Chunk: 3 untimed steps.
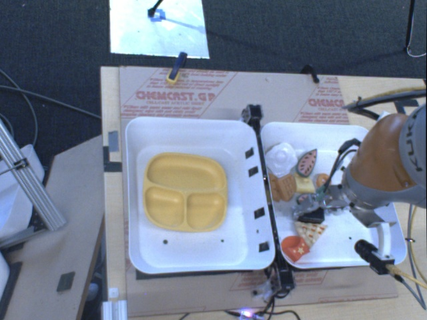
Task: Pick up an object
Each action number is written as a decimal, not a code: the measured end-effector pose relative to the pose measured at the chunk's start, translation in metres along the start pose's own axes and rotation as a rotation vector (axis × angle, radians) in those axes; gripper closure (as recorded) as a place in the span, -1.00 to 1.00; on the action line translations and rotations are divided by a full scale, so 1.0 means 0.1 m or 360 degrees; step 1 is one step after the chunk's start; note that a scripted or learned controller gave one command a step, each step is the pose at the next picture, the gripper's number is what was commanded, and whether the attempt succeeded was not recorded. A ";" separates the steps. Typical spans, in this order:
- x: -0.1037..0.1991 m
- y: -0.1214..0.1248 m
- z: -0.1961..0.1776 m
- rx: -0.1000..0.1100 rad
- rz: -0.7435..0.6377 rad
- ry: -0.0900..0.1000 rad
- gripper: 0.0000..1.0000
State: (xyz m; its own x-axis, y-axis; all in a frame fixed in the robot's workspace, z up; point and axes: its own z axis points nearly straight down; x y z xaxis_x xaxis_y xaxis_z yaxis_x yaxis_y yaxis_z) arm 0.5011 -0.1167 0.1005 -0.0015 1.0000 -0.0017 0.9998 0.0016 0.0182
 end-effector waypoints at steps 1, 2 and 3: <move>-0.01 0.02 -0.12 -0.0014 0.0003 -0.0005 1.00; 0.20 0.07 -1.39 0.0005 -0.0010 0.0000 1.00; 0.48 0.06 -0.81 0.0033 -0.0007 0.0005 1.00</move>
